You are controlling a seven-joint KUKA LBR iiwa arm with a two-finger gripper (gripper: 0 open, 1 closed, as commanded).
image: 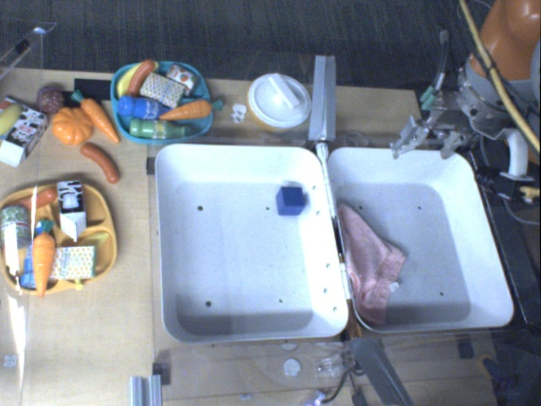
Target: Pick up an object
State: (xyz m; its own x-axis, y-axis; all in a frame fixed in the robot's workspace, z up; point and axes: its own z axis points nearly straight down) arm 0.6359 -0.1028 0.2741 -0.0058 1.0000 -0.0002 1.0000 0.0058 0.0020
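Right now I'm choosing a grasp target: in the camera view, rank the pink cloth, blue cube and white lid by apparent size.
1. pink cloth, largest.
2. white lid.
3. blue cube, smallest.
The lid lies farther from the camera, so it may look smaller than it is.

1. A pale wooden bench [220,370] spans the view, lit evenly from above.
2. Dark grey ribbed carpet floor [237,11] lies beyond the bench's far edge.
3. A grey metal upright post [320,100] stands at the far edge, mid-bench.
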